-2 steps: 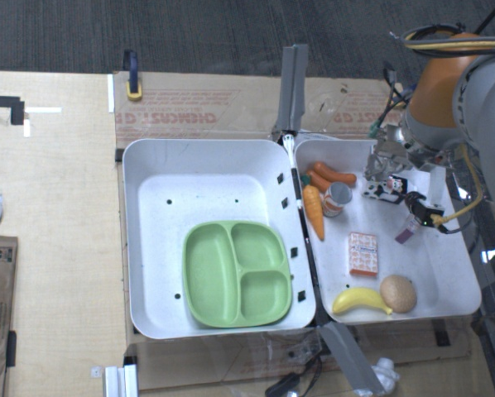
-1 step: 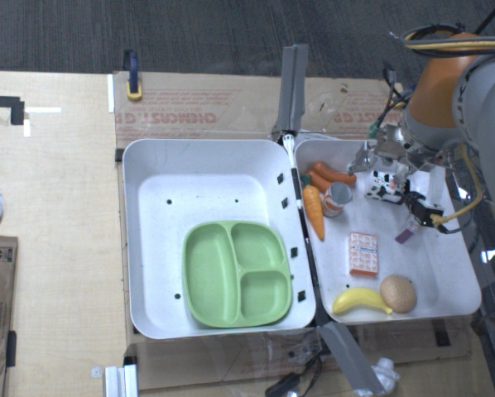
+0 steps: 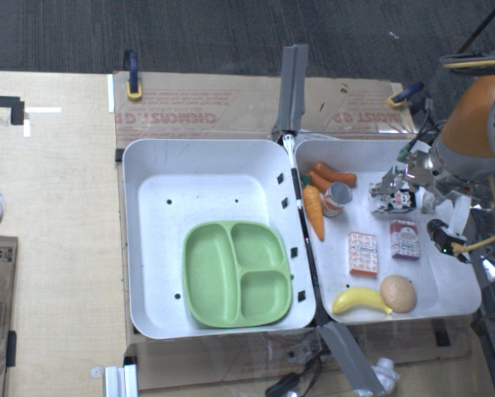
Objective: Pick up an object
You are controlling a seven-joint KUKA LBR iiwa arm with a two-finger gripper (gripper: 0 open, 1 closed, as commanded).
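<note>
The right bin holds several food items. Two carrots lie along its left wall with a small tin can beside them. Near the middle lie an orange patterned box and a red and white box. A yellow banana and a tan egg-shaped thing rest at the front. My gripper hangs low over the bin's back right part, just behind the red and white box, with nothing visibly held.
The left bin bears a green divided plate. A grey post stands behind the seam between the bins. Clamps sit on the cardboard at the back. The arm's orange band rises at the right.
</note>
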